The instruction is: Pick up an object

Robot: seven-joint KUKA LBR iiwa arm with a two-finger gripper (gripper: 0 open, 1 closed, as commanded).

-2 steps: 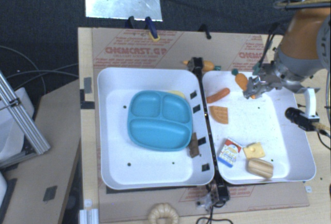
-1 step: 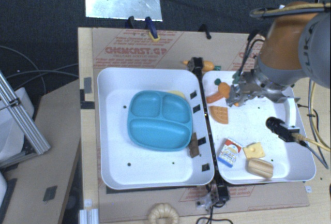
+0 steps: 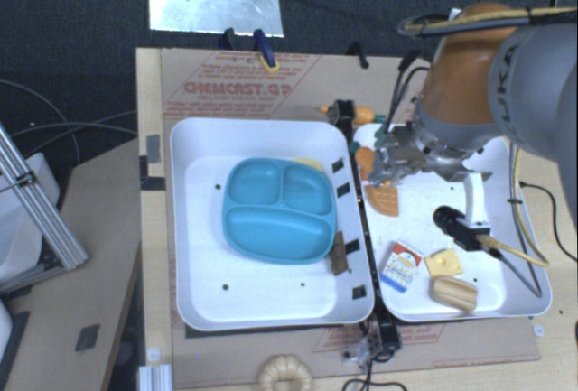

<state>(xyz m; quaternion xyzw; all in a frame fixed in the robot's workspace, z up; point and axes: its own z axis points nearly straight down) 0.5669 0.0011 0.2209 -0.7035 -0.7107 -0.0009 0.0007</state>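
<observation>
Right, my end effector [image 3: 390, 165] hovers over the right bin's [image 3: 515, 290] top-left corner, and I can't tell its state from up here. An orange wedge piece [image 3: 383, 200] lies just below it, toward six o'clock, near the bin's left wall, its point aimed upward.

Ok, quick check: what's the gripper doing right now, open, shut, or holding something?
Gripper: low in the right bin, right over the orange piece. Whether it grips anything can't be told from this view.
</observation>
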